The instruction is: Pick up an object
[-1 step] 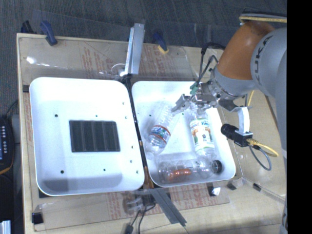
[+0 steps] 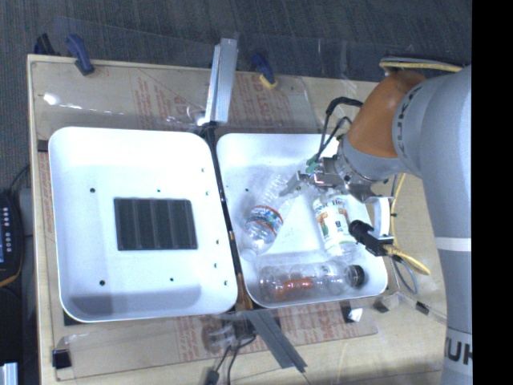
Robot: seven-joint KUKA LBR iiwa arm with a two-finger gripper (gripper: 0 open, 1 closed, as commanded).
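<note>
I have the arm in over the right bin [image 2: 232,155], its pincer [image 2: 319,173] low near the bin's upper middle — whether it is wide or narrow I cannot tell from here, the tip is a tangle of cable and metal. Three bottles lie in this bin. The white-labelled bottle [image 2: 334,224] is the nearest candidate: it sits just at five o'clock from the pincer, its long axis running roughly twelve to six, its top end close under the wrist. The crumpled clear bottle with the blue label [image 2: 263,221] lies off at about eight o'clock, tilted on a diagonal. The third, a clear bottle with reddish contents [image 2: 309,279], lies along the bin's near wall, axis three to nine — farthest off. Nothing looks gripped yet. The left bin [image 2: 72,215] holds a dark ribbed block [image 2: 155,224], well apart across the tabletop [image 2: 120,87].
</note>
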